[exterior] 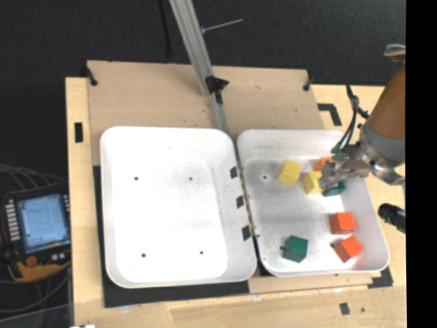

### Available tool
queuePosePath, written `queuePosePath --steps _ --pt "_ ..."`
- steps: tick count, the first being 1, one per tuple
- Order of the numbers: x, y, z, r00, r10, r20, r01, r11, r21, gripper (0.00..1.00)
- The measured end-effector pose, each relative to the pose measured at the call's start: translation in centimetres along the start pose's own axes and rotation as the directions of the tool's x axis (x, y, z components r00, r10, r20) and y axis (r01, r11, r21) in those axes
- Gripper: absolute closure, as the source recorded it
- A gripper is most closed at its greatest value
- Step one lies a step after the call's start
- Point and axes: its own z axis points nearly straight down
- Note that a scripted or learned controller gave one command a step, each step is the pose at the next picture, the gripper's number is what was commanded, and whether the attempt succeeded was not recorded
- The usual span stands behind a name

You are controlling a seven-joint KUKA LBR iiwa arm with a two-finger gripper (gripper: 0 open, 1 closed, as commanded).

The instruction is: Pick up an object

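The gripper (332, 176) hangs low in the right bin (273, 145), touching a yellow block (312, 182) and a teal piece (334, 190). No writing is legible.

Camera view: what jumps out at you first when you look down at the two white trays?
The bright little blocks in the right white plastic bin catch the eye: a yellow cube near the middle, two orange cubes and a dark green block toward the front. The grey arm's pincer hangs low over a second small yellow block.
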Motion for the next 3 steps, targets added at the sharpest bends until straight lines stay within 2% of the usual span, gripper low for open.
queuePosePath --steps 1,2,3 --pt "-0.1 0.1 -0.5 1.000 -0.002 -0.001 0.002 1.000 0.004 1.00" --pt "4.4 0.2 -0.6 1.000 -0.002 -0.002 0.002 1.000 0.006 1.00" --pt "10.1 1.8 -0.5 1.000 -0.003 -0.003 0.003 1.000 0.006 1.00"
